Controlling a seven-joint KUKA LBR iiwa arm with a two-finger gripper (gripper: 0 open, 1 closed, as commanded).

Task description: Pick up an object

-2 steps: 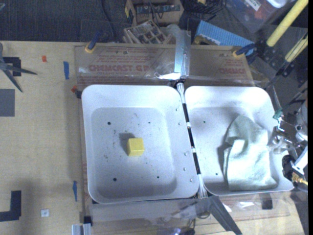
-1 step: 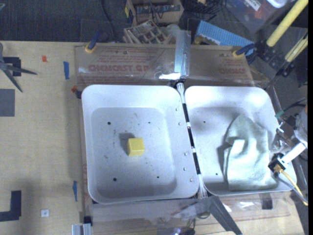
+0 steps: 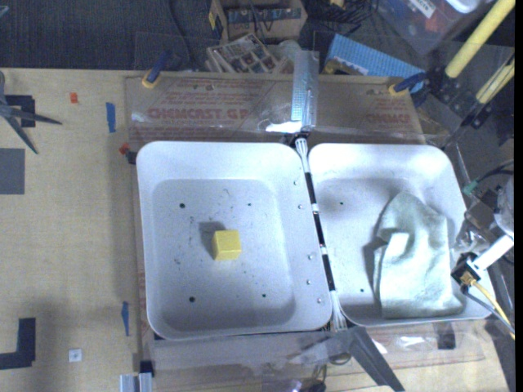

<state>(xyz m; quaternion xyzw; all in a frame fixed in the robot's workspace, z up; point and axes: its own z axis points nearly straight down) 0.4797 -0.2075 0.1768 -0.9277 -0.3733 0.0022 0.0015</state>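
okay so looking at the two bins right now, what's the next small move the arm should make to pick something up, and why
Probably swing left toward the yellow block. It lies alone on the floor of the left bin, with room around it for the fingers. The pale cloth in the right bin is nearer but crumpled, likely harder to grip.

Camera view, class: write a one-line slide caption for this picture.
A yellow block lies in the left bin; a pale crumpled cloth fills much of the right bin.

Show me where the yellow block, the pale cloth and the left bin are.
yellow block [image 3: 227, 245]: camera view, top face.
pale cloth [image 3: 417, 256]: camera view, middle of its folds.
left bin [image 3: 163, 163]: camera view, upper left rim.
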